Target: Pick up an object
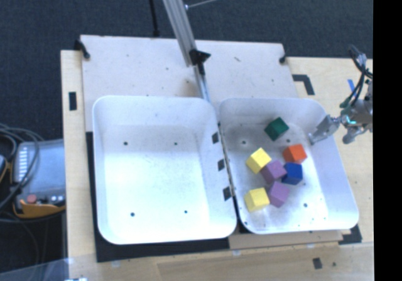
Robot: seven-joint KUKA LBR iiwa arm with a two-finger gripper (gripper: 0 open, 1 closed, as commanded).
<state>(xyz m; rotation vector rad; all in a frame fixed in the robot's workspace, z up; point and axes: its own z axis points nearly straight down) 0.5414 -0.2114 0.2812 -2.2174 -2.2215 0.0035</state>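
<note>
Approach step, nothing grasped yet.
I see gripper (321,129) over right bin (326,210) rim, grip state I can't tell; orange cube (295,153) nearest, next needs descent onto it.

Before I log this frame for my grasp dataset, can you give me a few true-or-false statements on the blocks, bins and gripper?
1. All the small coloured cubes lie in the right white bin. True.
2. The green cube touches the orange cube. False: they lie apart.
3. The gripper holds the blue cube. False: it hangs above the bin's far right rim, and the blue cube lies among the others.
4. Two yellow cubes are present. True.
</note>
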